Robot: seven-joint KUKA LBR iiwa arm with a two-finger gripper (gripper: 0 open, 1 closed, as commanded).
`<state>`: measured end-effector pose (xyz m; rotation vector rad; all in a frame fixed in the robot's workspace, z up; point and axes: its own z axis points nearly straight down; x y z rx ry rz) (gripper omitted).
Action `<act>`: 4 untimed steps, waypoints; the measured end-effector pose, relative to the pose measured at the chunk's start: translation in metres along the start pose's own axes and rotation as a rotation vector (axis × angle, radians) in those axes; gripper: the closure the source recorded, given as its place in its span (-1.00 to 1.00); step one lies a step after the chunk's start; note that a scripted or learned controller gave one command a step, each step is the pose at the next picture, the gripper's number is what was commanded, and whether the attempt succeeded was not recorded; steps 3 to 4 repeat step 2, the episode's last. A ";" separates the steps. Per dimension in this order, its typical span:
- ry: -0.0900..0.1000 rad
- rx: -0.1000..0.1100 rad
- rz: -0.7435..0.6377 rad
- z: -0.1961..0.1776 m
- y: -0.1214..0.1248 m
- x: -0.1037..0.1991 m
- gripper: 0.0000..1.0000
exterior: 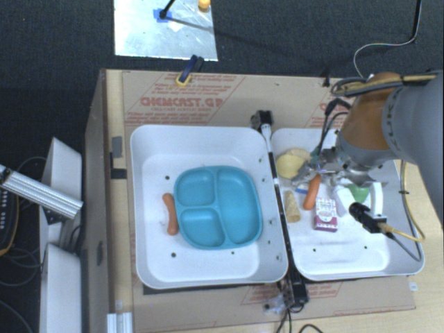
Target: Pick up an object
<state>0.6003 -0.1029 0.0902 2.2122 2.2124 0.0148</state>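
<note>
The tool (320,174) hangs low in the right bin (347,262); I cannot tell its opening. The orange carrot (312,191) lies just beneath, crowded by yellow fruit (290,162) and pink carton (325,214), risking a glancing grasp.

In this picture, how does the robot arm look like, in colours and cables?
The arm is a thick grey cylinder with an orange band above the wrist. Thin black and yellow cables loop around it. The gripper is small, metallic grey.
</note>
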 end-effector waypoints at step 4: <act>0.002 0.010 -0.004 -0.145 -0.007 0.042 1.00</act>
